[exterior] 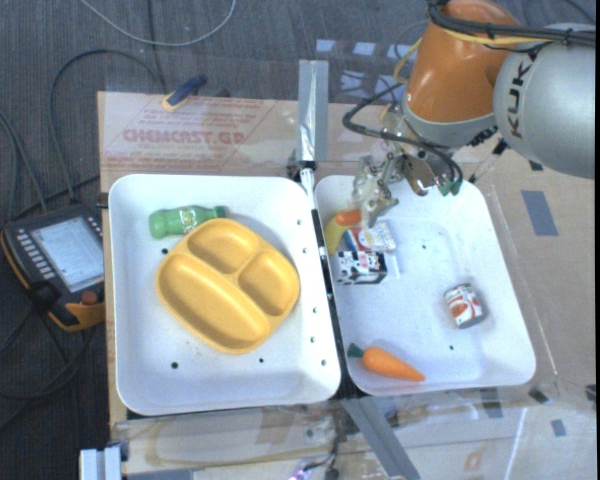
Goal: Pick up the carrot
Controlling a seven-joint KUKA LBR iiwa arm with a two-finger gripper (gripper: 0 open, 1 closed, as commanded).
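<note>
Here the KUKA iiwa arm [540,98] enters from the upper right, its grey link angled down and leftward into the orange band [458,58] above the wrist, with black cables looped around that joint. Below the wrist the gripper [373,200] points downward over the upper left corner of the right bin [500,298], close to the divider between the two bins. Its metal parts blur together at this slant, so whether it is spread or closed cannot be told, and nothing can be made out in its grasp. Directly beneath and beside the gripper lies a cluster of small items [360,248], including a yellow piece, an orange piece and a printed white packet with red, blue and black markings. The carrot [388,363] lies flat at the lower left of the right bin, near the front wall, green stem end toward the left and tip toward the right, well apart from the gripper. A small red and white can [464,306] lies on its side nearer the right wall. The left bin [140,368] contains a yellow compartment tray [228,283] and a green bottle [183,219] touching its upper left edge.
</note>
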